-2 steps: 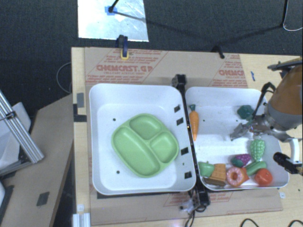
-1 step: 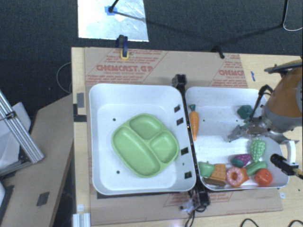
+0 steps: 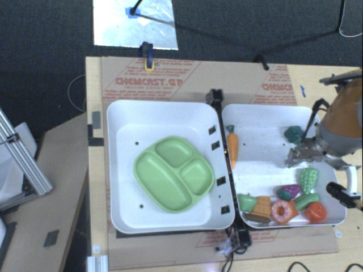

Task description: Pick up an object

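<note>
The arm reaches into the right bin [image 3: 266, 115], its gripper [image 3: 297, 156] low near the right wall; whether it's spread or closed, I can't tell. Just beside it lies a light green toy [image 3: 308, 179], atop the toy pile along the front edge. A carrot [image 3: 232, 144] hugs the left wall.

Two white bins are seen side by side on the desk [image 3: 187, 75]. A green divided plate [image 3: 173, 173] lies in the left bin [image 3: 122, 152]. In the right bin [image 3: 255, 118], a carrot [image 3: 231, 144] rests along the left wall, toy foods are clustered at the near edge, and the pincer [image 3: 296, 157] is lowered beside a dark green piece [image 3: 293, 133].
</note>
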